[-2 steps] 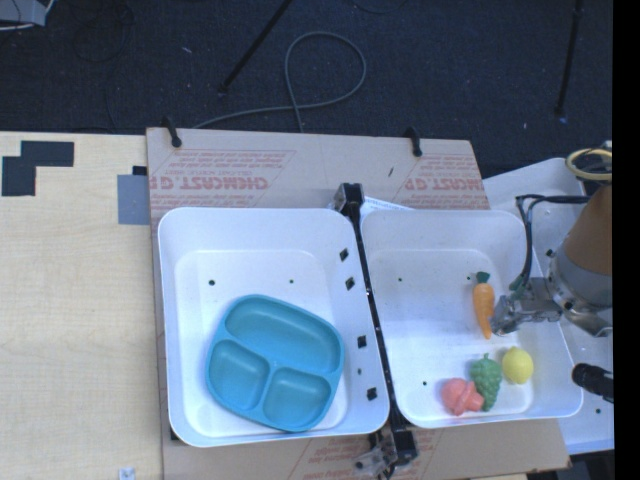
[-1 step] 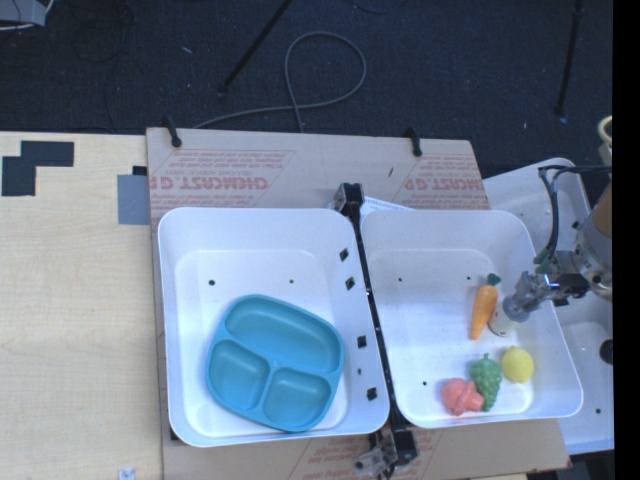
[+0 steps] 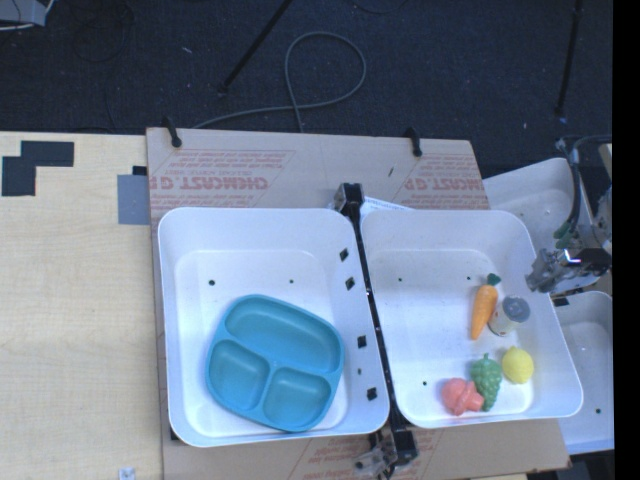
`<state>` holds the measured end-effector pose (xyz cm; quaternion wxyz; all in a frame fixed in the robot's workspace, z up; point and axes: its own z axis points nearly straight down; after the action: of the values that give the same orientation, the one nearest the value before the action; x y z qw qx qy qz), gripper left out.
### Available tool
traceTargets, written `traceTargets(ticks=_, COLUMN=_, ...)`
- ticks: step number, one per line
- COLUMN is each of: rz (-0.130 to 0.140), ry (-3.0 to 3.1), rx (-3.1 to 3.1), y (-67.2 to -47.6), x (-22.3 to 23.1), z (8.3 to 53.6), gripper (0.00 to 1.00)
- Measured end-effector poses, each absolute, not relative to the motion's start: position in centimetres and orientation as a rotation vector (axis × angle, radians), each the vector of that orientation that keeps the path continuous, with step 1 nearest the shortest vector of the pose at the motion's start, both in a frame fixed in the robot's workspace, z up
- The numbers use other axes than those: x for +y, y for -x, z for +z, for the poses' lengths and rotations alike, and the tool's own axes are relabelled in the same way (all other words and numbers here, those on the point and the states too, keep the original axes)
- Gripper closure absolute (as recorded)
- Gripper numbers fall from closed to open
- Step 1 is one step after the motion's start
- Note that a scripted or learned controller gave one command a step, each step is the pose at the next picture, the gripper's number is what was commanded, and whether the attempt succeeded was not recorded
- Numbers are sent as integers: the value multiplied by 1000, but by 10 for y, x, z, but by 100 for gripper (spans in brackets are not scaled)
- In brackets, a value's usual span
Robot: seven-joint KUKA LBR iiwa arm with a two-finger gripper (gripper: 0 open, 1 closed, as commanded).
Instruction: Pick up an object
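Nothing is picked up yet, as far as I can judge: the gripper (image 3: 562, 265) sits at the far right edge of the right bin (image 3: 440, 230), over its rim, with no object in it. Whether it is spread or pressed together I cannot tell from my feed (it is a small dark metallic cluster at this slant). So the whole task is left: choose a target, come down on it, close, lift.

Candidates all lie in the right bin's near right corner. I count one orange carrot (image 3: 483, 309), one small grey-capped jar (image 3: 512, 312) just beside it, one yellow lemon (image 3: 518, 365), one green grape bunch (image 3: 487, 378) and one pink piece (image 3: 460, 396) touching the grapes. That makes five objects. The left bin (image 3: 190, 248) bears one blue divided tray (image 3: 274, 363) with three compartments. Two bins, one arm.
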<state>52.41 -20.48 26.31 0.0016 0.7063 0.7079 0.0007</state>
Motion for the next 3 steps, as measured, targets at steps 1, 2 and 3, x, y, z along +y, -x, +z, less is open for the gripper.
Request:
traceTargets(ticks=1, rz=-2, ry=-2221, rx=2228, y=-516, x=-160, z=251, gripper=100)
traceTargets(ticks=2, rz=-1, ry=-2220, rx=2229, y=-511, x=-111, z=257, gripper=100)
traceTargets(ticks=3, rz=-2, ry=-2219, rx=2230, y=-504, x=-53, z=260, gripper=100)
